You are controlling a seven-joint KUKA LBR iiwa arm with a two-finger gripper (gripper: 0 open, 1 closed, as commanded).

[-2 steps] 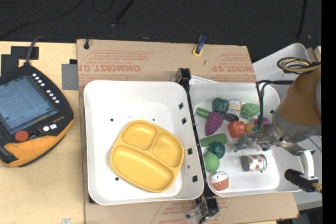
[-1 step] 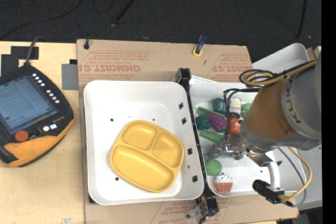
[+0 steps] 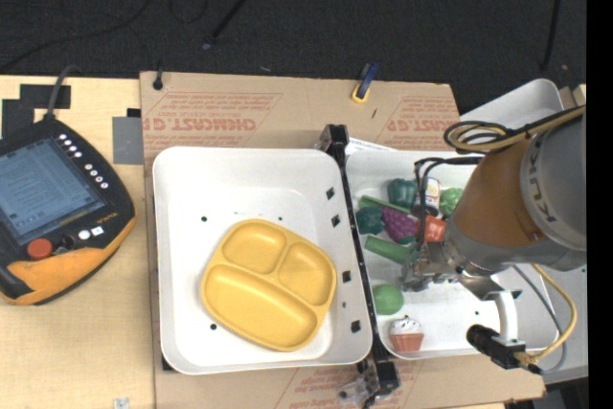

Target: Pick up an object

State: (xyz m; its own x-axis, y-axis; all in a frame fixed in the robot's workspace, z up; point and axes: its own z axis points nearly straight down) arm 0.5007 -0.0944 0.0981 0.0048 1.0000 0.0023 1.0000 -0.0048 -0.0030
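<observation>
The right bin (image 3: 450, 345) holds several small toys: a purple grape bunch (image 3: 398, 223), teal pieces (image 3: 400, 193), a green bar (image 3: 387, 249), a green ball (image 3: 387, 299) and a cupcake (image 3: 407, 334) near the front wall. My arm, with its orange band (image 3: 493, 201), reaches in from the right and hangs low over the bin's middle. The gripper (image 3: 419, 275) points down just right of the green bar and above the green ball. The wrist hides its fingers from this angle.
The left bin (image 3: 182, 177) holds a yellow divided plate (image 3: 268, 283). A black divider (image 3: 347, 244) separates the bins. A teach pendant (image 3: 53, 206) lies on the bench at the left. Cables (image 3: 479, 134) loop behind the arm.
</observation>
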